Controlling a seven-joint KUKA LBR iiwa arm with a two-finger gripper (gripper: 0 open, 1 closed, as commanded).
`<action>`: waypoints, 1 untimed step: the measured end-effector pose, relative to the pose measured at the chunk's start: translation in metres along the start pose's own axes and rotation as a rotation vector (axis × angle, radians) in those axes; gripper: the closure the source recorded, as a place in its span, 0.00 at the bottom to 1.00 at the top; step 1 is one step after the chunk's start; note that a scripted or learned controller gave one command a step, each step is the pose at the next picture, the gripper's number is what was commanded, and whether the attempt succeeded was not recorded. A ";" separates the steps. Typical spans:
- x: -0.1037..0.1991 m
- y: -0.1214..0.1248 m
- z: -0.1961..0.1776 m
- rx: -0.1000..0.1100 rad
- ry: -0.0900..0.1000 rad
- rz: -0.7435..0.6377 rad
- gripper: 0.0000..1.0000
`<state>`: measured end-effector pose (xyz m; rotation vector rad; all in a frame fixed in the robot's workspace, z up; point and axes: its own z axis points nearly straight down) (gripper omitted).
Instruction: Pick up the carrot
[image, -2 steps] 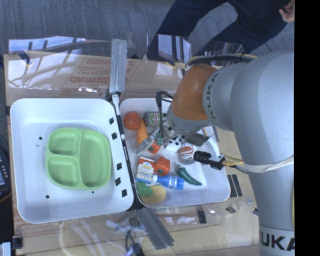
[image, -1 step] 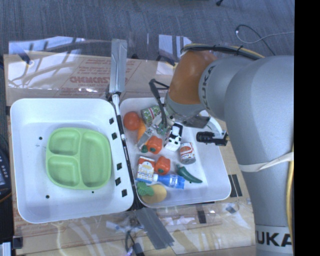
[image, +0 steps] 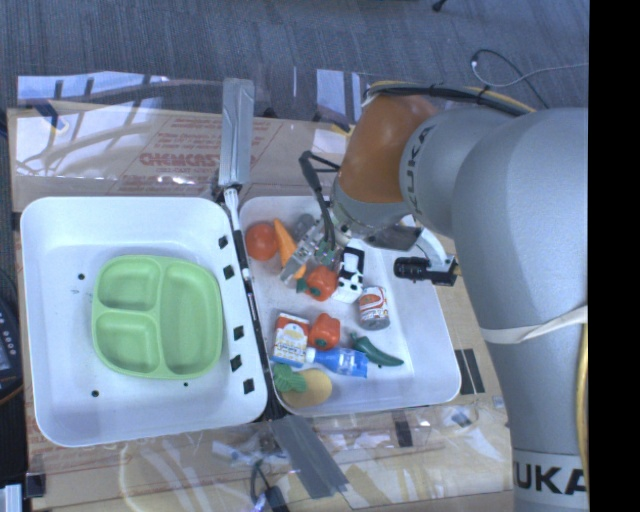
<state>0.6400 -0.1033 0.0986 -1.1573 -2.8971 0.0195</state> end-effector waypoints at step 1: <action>0.037 0.050 -0.095 -0.019 -0.022 -0.260 1.00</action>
